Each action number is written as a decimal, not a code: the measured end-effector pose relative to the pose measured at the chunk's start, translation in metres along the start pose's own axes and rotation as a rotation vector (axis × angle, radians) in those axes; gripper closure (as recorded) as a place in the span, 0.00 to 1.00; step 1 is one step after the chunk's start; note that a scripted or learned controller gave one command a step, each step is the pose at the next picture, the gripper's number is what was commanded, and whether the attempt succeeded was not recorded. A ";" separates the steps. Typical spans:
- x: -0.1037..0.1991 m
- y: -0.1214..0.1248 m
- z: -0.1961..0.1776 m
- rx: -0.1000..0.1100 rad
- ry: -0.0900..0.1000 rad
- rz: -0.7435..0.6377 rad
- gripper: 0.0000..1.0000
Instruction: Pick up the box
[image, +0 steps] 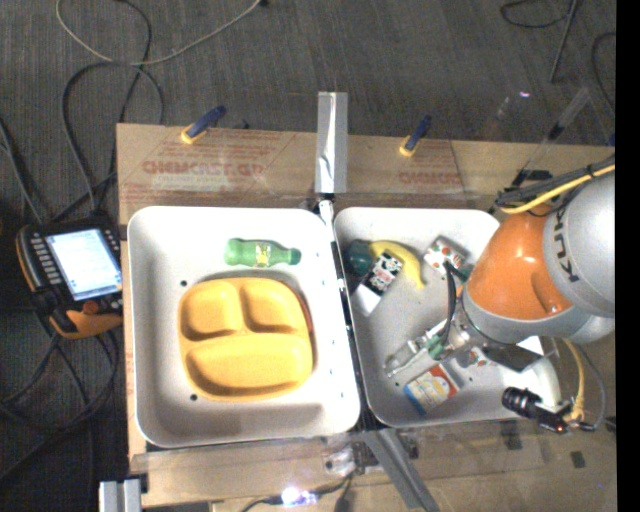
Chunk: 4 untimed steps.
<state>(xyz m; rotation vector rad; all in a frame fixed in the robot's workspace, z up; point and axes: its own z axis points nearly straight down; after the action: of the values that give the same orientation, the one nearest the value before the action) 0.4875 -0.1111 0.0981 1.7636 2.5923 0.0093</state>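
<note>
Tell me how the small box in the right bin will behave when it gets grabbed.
The box lies flat, so it probably won't roll or tip. It looks like thin carton: likely light, possibly crushable. Its glossy face may slip, and the hand just above it has neighbouring clutter close by.

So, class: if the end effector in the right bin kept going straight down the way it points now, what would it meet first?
Most likely the small box with the orange and white label, lying just below the end effector on the floor of the right bin. Depth is hard to judge from above, so it may land on the box's upper edge.
</note>
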 end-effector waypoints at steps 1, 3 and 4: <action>0.002 0.000 -0.007 0.003 0.005 -0.002 1.00; -0.017 -0.007 0.009 0.001 0.005 0.043 0.00; -0.017 -0.004 -0.002 -0.006 0.002 0.041 1.00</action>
<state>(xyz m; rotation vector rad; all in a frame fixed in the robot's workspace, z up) 0.4899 -0.1282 0.1000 1.8153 2.5543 0.0182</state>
